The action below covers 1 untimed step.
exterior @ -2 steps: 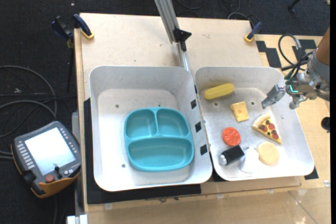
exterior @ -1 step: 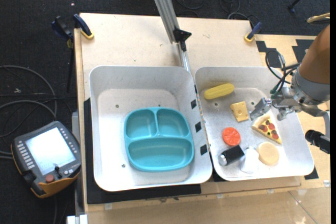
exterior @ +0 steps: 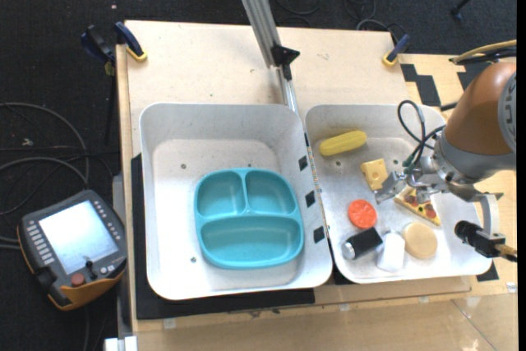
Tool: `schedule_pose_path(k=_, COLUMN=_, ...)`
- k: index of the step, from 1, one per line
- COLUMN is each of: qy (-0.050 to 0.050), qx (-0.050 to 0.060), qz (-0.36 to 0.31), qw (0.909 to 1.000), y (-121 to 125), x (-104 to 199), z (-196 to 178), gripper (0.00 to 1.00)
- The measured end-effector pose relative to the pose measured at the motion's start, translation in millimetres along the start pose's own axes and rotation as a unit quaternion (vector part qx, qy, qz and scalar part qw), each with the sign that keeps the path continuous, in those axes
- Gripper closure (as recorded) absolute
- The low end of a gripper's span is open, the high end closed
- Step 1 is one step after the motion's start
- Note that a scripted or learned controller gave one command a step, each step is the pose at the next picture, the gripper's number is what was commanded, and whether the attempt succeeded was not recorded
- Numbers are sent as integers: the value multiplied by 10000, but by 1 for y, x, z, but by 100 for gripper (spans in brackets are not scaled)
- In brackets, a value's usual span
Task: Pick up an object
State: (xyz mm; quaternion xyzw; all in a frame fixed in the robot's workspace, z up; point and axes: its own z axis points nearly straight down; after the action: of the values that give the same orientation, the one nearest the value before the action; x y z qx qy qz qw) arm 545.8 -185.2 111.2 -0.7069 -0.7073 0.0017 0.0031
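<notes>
Pizza slice (exterior: 421,208) lies in right bin (exterior: 329,121), toward table's right edge, w/ claw (exterior: 400,187) right above it, next to cheese wedge (exterior: 375,173). Nothing lifted yet; grasp & raise still to do, I'd say. Arm reaches in from right, wrist bent down. Can't tell claw's state.

I am seeing my arm (exterior: 485,123) reaching in from the right edge of the frame, its orange band sitting at mid-height and the grey wrist bending down and leftward. The gripper (exterior: 400,187) is hanging low at right of centre; I am not making out its finger spacing.
</notes>
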Motion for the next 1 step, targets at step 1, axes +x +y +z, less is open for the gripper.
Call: schedule_pose_path(k=1, qy=-41, qx=-68, qz=7, qw=10000, y=2, x=-2, z=12, gripper=0)
